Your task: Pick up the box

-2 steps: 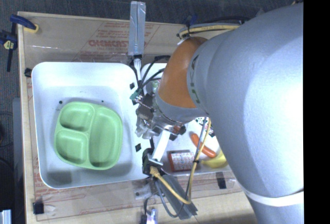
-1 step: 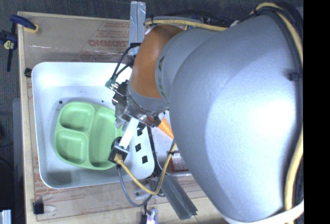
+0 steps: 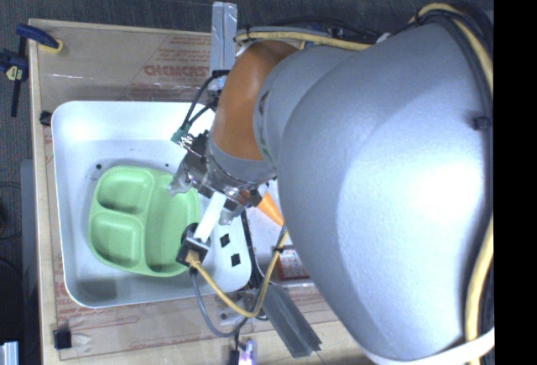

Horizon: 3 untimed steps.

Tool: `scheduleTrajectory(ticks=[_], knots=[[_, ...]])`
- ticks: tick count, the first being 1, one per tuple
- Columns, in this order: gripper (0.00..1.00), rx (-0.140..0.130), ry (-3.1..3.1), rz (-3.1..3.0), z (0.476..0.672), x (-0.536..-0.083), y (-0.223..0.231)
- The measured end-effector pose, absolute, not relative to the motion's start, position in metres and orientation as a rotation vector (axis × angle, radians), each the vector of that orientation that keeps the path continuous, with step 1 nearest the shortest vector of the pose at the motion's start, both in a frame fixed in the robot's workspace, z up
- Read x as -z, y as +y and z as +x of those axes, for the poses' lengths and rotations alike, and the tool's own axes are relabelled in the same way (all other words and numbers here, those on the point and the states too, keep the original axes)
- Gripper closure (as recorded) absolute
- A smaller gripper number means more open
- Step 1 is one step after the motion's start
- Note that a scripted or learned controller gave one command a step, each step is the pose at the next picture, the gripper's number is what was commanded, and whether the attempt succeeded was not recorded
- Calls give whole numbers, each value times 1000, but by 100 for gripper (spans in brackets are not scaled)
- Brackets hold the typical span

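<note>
The grey arm with its orange band fills the right half of the view and hides most of the right bin. My gripper [image 3: 186, 180] hangs over the right edge of a green divided tray [image 3: 130, 221] in the left bin [image 3: 71, 137]. Under the arm, by the wall between the bins, shows a corner of a pale box with red print [image 3: 291, 264]. Beside it an orange piece [image 3: 271, 209] peeks out. Nothing can be seen held by the gripper.
The green tray takes up the lower middle of the left bin, with bare white floor behind it and to its left. Blue clamps [image 3: 33, 38] grip the bench's far left corner. A metal bar [image 3: 224, 29] stands behind the bins.
</note>
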<state>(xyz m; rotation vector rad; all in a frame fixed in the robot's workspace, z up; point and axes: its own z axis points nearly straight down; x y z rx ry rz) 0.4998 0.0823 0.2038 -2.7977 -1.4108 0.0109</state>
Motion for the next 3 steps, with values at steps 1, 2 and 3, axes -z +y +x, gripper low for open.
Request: scheduleTrajectory(ticks=[1, 2, 3], knots=[[0, -13, -1805, -2556, 482, -108, 107], [0, -7, -1751, -2599, 475, -91, 166], [0, -6, -1749, -2601, 476, -91, 165]])
